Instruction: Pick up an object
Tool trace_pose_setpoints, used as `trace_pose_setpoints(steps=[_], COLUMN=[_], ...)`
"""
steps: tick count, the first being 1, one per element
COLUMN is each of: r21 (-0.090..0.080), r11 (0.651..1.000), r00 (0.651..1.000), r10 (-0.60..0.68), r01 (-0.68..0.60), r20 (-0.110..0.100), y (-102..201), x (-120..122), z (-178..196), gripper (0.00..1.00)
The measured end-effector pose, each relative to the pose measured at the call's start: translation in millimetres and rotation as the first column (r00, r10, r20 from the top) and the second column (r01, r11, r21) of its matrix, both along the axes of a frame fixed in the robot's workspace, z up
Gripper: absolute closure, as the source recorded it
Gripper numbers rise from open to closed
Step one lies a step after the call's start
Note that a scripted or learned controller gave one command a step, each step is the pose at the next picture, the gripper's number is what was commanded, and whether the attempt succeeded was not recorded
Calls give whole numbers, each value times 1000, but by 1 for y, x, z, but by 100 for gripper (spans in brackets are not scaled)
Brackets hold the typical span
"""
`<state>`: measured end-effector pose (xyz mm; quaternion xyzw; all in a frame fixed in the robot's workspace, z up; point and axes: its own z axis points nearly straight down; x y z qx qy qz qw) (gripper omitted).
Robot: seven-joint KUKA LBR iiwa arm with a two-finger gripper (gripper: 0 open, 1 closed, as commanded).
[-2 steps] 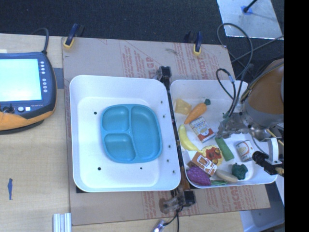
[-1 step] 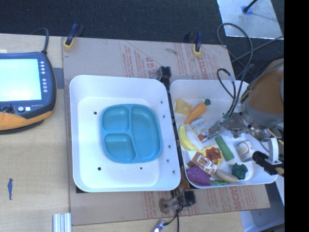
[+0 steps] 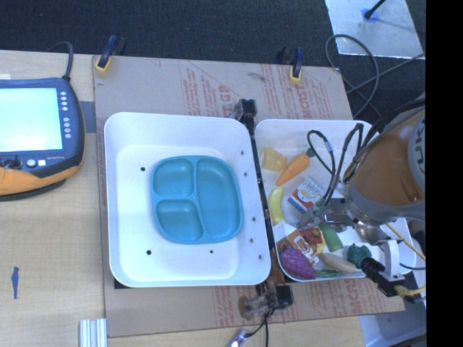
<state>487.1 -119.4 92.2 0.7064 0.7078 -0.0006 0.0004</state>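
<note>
Camera view: left bin [image 3: 119, 194] holds blue plate [image 3: 195, 198]; right bin [image 3: 271, 132] toy food; gripper [image 3: 323, 214] state unclear.

A dark carpeted floor [image 3: 181, 13] is seen beyond a light wood counter [image 3: 51, 266]. A cardboard sheet [image 3: 217, 85] is clamped onto it by two clips [image 3: 106, 55]. A control pendant [image 3: 36, 132] is laid at left. Cables [image 3: 362, 56] are looped on the floor.
</note>
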Motion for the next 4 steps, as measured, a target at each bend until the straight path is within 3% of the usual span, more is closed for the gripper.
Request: trace_pose_setpoints(steps=[1,2,3,4], r21=[-1,-1,-1,-1], r11=[1000,1000,1000,1000], r00=[1000,1000,1000,1000], r10=[3,3,3,4], r01=[-3,-3,-3,-4], r20=[-1,0,-1,-3], y=[-1,-1,24,23], x=[0,0,50,50], z=[11,11,0,9], gripper=[100,0,0,100])
